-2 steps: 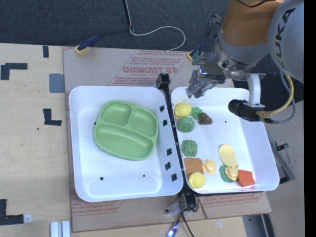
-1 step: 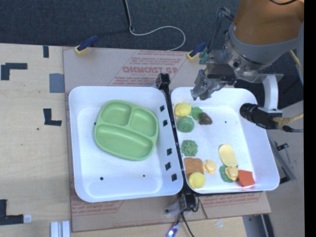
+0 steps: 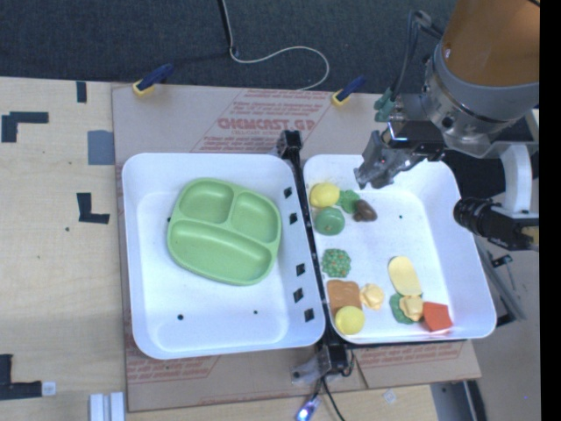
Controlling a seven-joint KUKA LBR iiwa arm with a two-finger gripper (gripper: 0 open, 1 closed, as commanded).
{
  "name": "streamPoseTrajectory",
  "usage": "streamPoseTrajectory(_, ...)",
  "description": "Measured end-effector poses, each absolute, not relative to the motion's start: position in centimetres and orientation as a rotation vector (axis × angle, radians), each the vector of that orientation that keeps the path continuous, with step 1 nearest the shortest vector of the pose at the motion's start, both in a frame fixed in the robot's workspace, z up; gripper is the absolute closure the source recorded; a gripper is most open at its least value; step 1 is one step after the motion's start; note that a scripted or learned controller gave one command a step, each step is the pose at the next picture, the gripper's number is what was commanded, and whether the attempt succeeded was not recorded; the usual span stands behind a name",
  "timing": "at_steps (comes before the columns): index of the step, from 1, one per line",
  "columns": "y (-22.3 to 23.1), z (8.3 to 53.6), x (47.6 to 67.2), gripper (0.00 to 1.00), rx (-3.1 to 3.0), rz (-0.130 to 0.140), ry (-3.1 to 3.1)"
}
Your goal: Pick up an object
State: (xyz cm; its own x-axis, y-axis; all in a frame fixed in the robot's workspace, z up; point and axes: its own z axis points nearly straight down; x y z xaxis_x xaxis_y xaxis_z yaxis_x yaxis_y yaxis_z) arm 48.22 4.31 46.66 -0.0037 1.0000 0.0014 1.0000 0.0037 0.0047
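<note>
**Inspector:** Report the gripper first.

**Assistant:** The dark two-finger gripper (image 3: 375, 175) hangs over the far left part of the right shallow white bin (image 3: 438, 235), at the end of the grey arm with its orange band (image 3: 491, 24). The fingertips point down and to the left. Whether they stand apart or together I cannot tell; they are dark and small against the bin floor. Nothing is seen between them.

**Inspector:** What lies nearest?

**Assistant:** Just below and left of the tips sit a round yellow toy fruit (image 3: 323, 195), a small dark green leafy piece (image 3: 350, 203) and a brown oval piece (image 3: 365, 211) touching it. A round green toy (image 3: 330, 222) rests just beneath the yellow one, against the bin's left wall.

**Inspector:** Further out?

**Assistant:** Down the left side: a knobbly green broccoli-like piece (image 3: 336, 262), an orange-brown slab (image 3: 343, 292) and a yellow ball (image 3: 349, 320). A small pale yellow piece (image 3: 372, 297) lies beside the slab. Towards the near right corner are a pale yellow oval slice (image 3: 404, 276), a green-and-yellow lump (image 3: 407, 307) and an orange-red block (image 3: 437, 317), close together.

**Inspector:** The other bin?

**Assistant:** The left white bin (image 3: 149, 235) holds a light green plastic compartment plate (image 3: 224, 230), lying flat and turned at a slant. Both bins stand on a brown cardboard sheet (image 3: 254, 121) on the bench (image 3: 53, 261).
</note>
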Motion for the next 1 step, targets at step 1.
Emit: streamPoseTrajectory(1, 7.39, 45.2, 48.36, 1.0, 2.219, -0.003, 2.226)
